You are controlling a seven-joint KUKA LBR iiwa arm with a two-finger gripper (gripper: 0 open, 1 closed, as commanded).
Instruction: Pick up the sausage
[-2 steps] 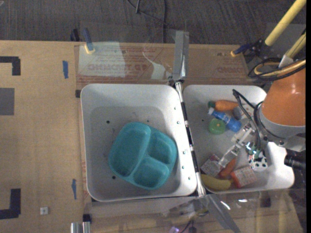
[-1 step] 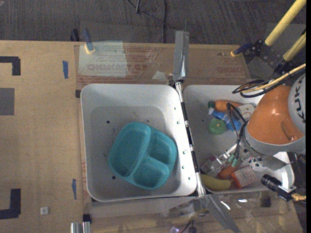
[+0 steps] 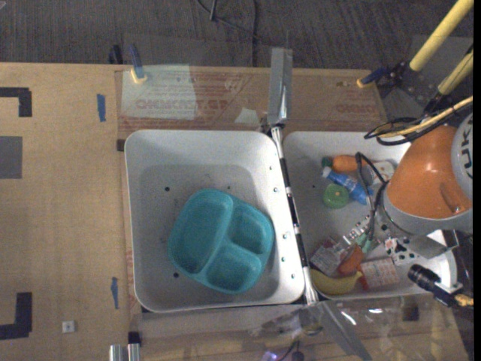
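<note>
I take the divided plate (image 3: 222,239) as landmark: it lies in the left bin (image 3: 150,156), toward its near side. Right of the plate stands the right bin (image 3: 301,156), holding a clutter of small items, the arm (image 3: 428,183) over them.

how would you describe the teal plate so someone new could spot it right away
Look at the left white bin of the two on the bench. The teal divided plate lies alone on its floor, toward the near side. It has three compartments, unlike the small cluttered items in the right bin.
</note>
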